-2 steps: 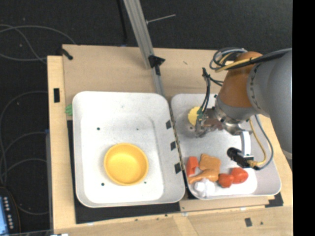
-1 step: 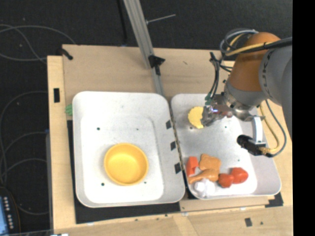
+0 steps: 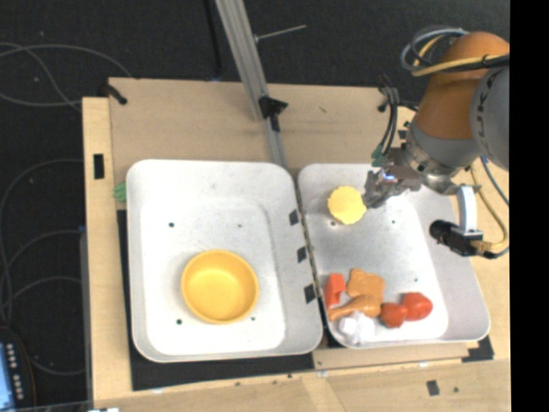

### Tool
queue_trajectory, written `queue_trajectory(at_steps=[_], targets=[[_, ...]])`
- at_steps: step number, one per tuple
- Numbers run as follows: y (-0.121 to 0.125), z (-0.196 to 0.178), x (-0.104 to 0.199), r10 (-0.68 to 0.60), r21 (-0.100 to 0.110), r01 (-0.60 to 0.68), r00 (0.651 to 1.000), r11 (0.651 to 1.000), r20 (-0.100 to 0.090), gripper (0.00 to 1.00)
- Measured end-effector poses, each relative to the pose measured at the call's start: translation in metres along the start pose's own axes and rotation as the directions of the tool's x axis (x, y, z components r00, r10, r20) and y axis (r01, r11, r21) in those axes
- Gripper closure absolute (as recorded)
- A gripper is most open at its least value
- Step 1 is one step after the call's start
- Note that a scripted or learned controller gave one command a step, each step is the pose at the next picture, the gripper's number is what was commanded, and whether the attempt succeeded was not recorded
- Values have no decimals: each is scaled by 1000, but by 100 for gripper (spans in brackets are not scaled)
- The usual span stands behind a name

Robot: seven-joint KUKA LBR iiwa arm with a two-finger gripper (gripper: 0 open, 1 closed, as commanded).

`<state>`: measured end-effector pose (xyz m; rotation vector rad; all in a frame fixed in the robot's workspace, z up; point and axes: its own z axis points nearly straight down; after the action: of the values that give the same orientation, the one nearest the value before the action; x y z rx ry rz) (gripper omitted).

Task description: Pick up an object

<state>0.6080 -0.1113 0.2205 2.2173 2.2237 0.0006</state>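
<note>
One pale yellow disc (image 3: 346, 205) is lying near the right bin's (image 3: 446, 312) upper left corner; the gripper (image 3: 376, 190) is touching its edge, grip impossible to judge. Centring over it first seems wise.

Both bins (image 3: 214, 187) white, faint dark specks. Bowl (image 3: 220, 286) yellow-orange. Round disc (image 3: 346, 205) pale yellow. Carrot-like stick (image 3: 334, 288) orange, toast piece (image 3: 364, 287) tan-orange, tomato-like pieces (image 3: 407, 309) red, cloth (image 3: 358, 328) white.
</note>
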Motion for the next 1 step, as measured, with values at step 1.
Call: queue_trajectory(at_steps=[1], targets=[[1,-5,-1,-2,-1,2,1000,1000,1,100]])
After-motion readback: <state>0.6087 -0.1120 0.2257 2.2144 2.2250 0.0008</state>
